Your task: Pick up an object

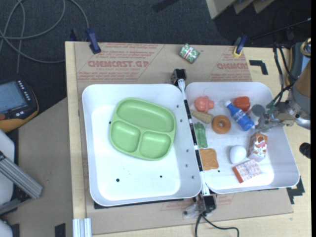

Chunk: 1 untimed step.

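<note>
Milk carton (258, 146) stood in the right bin (284, 169), just on the near side of the gripper (267, 119); whether the claw was open could not be told.

Dark grey carpet (123, 19) covers the floor around the bench, with a loose grey cable (34, 14) looped at top left. The bench top is a brown printed board (143, 58), held by blue clamps (92, 39). Lighting's even and soft.
</note>
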### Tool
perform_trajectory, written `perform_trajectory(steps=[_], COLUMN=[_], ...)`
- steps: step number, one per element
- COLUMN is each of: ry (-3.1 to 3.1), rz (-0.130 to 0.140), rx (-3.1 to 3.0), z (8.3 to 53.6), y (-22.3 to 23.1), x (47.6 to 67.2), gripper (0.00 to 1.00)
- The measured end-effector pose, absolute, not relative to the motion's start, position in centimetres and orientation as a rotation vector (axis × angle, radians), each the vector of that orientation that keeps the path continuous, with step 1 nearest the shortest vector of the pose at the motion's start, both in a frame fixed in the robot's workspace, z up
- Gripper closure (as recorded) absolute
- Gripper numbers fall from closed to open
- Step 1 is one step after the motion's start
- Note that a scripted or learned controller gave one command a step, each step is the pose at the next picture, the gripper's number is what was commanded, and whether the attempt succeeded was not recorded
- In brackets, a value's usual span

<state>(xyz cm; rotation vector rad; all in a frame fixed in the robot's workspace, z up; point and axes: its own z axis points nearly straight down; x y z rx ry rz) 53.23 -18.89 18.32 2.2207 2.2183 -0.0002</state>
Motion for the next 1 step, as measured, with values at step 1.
perform_trajectory(steps=[1], ry=[2.220], rz=[0.000], rx=[2.221], z=[18.25], y=[-18.80], x=[53.21], gripper=[0.00])
